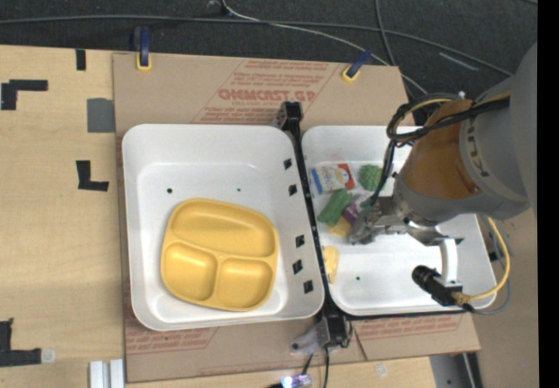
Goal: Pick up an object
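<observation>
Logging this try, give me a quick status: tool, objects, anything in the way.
Tool low in right bin, fingers unclear. Green item, small packet and purple piece crowded beside it. Yellow divided tray alone in left bin.

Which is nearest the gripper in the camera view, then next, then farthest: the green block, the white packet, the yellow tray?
From the gripper, in the right bin:
1. Green block, just to its left in the same bin.
2. White packet, farther back in that bin.
3. Yellow tray, over in the left bin.
</observation>
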Controlling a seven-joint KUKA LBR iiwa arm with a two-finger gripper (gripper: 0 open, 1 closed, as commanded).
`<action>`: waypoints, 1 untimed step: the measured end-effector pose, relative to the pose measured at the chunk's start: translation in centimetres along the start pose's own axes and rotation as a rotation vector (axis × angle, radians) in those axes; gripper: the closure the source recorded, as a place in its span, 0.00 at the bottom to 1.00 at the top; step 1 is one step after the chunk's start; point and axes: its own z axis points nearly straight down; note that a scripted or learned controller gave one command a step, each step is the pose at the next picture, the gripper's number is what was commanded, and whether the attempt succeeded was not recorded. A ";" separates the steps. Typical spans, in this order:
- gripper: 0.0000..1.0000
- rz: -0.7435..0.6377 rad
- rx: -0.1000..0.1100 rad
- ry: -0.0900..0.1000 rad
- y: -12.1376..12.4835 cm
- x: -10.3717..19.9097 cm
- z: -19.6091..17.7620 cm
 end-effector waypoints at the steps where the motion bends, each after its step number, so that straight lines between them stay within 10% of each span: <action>1: 1.00 0.000 -0.002 0.001 0.0 0.3 -6.3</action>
